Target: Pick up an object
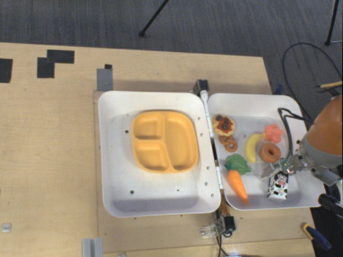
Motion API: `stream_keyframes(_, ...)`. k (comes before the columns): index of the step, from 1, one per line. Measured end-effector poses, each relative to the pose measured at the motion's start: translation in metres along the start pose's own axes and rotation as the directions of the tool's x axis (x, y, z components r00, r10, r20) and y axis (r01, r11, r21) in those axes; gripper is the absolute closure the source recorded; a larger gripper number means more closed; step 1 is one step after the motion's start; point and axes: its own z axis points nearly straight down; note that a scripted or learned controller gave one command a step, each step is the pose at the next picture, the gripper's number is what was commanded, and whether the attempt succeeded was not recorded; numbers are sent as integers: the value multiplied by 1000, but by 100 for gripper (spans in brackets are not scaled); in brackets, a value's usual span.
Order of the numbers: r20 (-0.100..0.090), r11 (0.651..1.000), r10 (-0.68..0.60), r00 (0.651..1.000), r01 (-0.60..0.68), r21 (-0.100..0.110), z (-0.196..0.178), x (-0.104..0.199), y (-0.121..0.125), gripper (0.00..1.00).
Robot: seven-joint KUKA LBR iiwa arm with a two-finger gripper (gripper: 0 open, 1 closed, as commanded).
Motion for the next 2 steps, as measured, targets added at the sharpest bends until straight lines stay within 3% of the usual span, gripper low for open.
stream_keyframes(1, 2, 1000, -1, 1000, 1, -4, -11, 0, 2, 100)
stream_keyframes(2, 1, 1000, 8, 1000, -8, -3, -114, 69, 20, 100)
